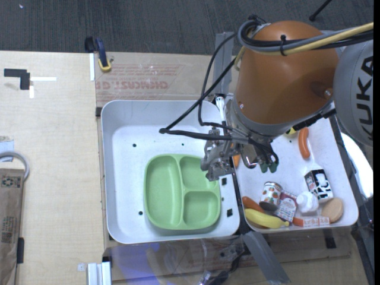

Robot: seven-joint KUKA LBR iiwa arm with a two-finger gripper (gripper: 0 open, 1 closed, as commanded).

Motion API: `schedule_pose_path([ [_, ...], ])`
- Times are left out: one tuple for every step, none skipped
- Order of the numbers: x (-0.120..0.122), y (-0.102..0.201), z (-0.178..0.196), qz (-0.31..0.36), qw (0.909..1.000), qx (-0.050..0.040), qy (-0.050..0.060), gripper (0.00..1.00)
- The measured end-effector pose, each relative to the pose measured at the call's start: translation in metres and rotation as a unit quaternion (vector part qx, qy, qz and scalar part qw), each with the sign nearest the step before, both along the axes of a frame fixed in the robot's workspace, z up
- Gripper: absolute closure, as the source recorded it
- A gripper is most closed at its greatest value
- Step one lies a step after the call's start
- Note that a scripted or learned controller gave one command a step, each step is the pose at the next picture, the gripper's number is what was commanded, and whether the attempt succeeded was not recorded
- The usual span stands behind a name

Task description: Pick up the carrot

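A KUKA arm's gripper (237, 159) hangs over the wall between two white bins, above the right rim of a green three-compartment tray (181, 192) in the left bin (119, 159). Whether its jaws are open or shut cannot be told from this angle, since cables and the orange wrist housing crowd the view; a small orange patch shows close beside the mechanism, but nothing can be confirmed as held.

What looks like the carrot (252, 203) lies in the right bin (347, 218) near its front left corner, an orange tapered piece partly tucked under a yellow banana (267, 219) and just beside a small printed jar (271, 193). A second orange-red piece, possibly a sausage (304, 142), rests farther back in the same bin, and the two should not be confused.

To take the carrot cleanly, the gripper would likely need to shift toward the bin's front corner, line its jaws across the carrot's narrow width rather than along it, and descend on the exposed end away from the banana. The bin wall and the jar leave little room, so a steep, straight approach seems safest.
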State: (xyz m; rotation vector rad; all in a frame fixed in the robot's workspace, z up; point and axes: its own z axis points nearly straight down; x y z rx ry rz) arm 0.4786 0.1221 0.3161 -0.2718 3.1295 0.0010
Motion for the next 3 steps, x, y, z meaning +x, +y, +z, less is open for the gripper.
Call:
schedule_pose_path([
  [0.019, 0.001, -0.037, 0.069, 0.9976, 0.0, 0.0, 1.0],
  [0.023, -0.012, 0.075, -0.058, 0.9983, 0.0002, -0.002, 1.0],
  [0.005, 0.046, -0.017, -0.12, 0.9928, -0.0003, 0.0, 1.0],
])
